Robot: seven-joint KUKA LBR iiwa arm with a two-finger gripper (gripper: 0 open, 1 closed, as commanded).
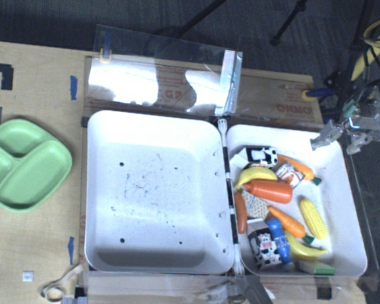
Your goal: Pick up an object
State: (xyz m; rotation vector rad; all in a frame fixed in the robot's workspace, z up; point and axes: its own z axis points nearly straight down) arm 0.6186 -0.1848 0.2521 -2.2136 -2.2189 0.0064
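Landmark: left white bin (pixel 153 191). Green divided plate (pixel 21 164) sits well to its left on the wooden surface (pixel 37 88), three compartments. Clear plastic panel (pixel 163 79) stands upright just behind the bin. Blue tape strip (pixel 72 87) off its back-left corner. Scissors (pixel 59 287) lie near its front-left corner.

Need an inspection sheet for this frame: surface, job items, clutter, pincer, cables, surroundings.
Surface: wooden bench bearing two white bins; left bin shows faint blue scribbles.
Job's things: right bin holds toy food in a pile: corn cob, banana, carrot, red sausage, cow-patterned items.
Clutter: green divided plate left of the bins; blue tape marks on the bench.
Pincer: pincer above the right bin's far right corner, nothing between its fingers.
Cables: yellow cable coil at top right.
Surroundings: dark carpet, stand legs behind the bench.
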